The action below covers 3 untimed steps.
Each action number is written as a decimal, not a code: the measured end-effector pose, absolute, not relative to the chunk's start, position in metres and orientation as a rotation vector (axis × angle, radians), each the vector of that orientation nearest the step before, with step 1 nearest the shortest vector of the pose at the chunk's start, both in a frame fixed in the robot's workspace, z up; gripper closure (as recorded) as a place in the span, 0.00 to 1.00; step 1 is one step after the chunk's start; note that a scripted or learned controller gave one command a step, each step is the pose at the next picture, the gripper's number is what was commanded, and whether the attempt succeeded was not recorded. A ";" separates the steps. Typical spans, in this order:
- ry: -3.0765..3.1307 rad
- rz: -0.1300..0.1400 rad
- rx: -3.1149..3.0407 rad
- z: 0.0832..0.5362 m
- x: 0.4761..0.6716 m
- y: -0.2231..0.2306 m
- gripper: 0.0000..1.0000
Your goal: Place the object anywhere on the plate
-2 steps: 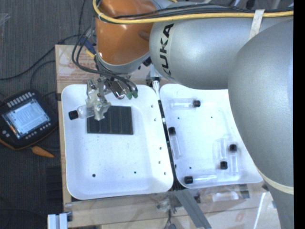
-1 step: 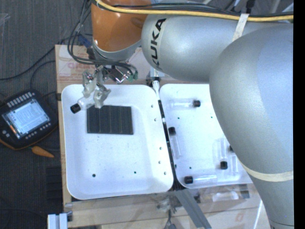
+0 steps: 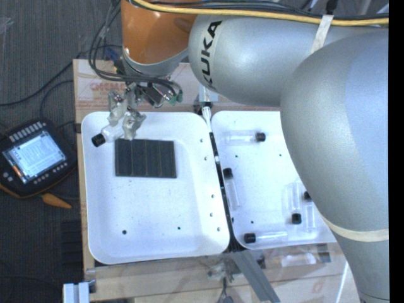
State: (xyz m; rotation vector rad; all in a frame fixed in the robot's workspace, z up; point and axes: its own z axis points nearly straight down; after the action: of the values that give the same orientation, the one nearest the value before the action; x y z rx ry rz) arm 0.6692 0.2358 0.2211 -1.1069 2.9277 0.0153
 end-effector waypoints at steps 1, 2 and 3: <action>2.928 0.016 -1.108 0.221 0.669 0.236 0.00; 2.923 0.025 -1.101 0.231 0.670 0.237 1.00; 2.919 0.034 -1.095 0.242 0.671 0.238 1.00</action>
State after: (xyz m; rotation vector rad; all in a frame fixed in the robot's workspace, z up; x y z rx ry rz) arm 0.6708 0.2382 0.2422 -1.0948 2.9186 0.0342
